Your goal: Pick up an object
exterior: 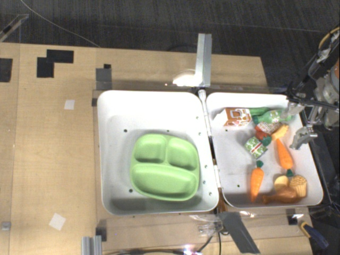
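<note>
The right bin (pixel 234 193) holds several toy foods. An orange carrot (pixel 256 178) lies near its front, and a second carrot (pixel 284 154) lies to the right of it. A small orange-and-white carton (pixel 237 116) sits at the back, with a green leafy piece (pixel 268 112) beside it. A green-and-white packet (pixel 257 146) rests mid-bin. My gripper (pixel 297 124) hangs over the bin's right rim, just right of a yellow piece (pixel 280 132). Its fingers stand apart with nothing between them.
The left bin (pixel 114 121) carries a green divided plate (pixel 165 166). A muffin-like piece (pixel 298 185) and a brown piece (pixel 279 196) sit in the right bin's front right corner. A metal post (pixel 204 60) rises behind the bins' shared wall.
</note>
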